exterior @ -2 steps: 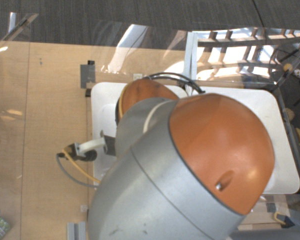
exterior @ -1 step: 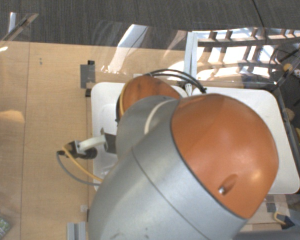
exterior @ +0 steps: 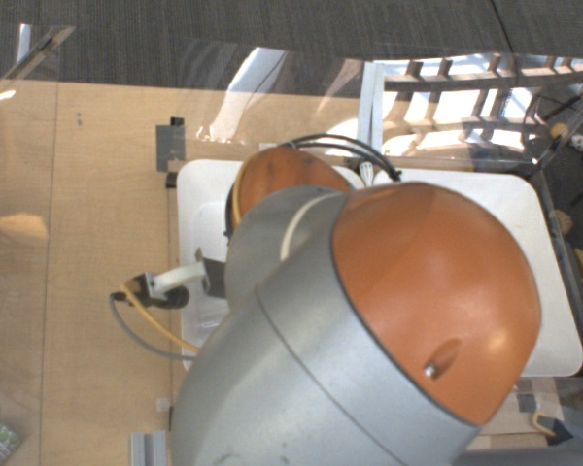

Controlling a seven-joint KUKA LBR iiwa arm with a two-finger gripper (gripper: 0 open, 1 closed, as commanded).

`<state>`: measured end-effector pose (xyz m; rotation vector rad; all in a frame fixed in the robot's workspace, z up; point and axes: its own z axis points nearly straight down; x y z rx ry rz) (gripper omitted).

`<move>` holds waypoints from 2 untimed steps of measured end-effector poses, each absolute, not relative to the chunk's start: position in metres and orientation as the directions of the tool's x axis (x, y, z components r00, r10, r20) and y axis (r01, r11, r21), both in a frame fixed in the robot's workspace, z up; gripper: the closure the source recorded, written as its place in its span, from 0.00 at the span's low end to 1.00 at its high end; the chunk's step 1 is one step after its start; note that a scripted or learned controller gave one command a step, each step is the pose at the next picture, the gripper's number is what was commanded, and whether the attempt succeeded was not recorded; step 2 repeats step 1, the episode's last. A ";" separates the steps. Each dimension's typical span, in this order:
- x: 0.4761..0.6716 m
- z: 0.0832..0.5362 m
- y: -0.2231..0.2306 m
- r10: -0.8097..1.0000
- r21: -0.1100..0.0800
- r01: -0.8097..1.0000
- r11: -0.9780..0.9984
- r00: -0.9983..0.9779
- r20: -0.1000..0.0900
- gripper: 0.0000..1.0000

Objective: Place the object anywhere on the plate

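Most of the white bin lies hidden under the grey and orange arm, so I cannot tell the gripper's state or where the object and plate sit; a blind release could miss the plate.

Daylight floods in from the top right, where bright patches break across the metal frame and burn out to near white. A clear panel throws pale streaks of glare over the wooden bench. The arm looms so close to the lens that its grey and orange shell goes soft — a small highlight gleams on the orange dome. The white bin reads evenly lit, its shadows faint.
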<state>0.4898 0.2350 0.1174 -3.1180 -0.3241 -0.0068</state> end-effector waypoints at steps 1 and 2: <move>0.491 0.127 0.235 0.209 -0.008 0.209 -0.978 0.978 0.007 1.00; 0.491 0.127 0.235 0.209 -0.008 0.209 -0.978 0.978 0.007 1.00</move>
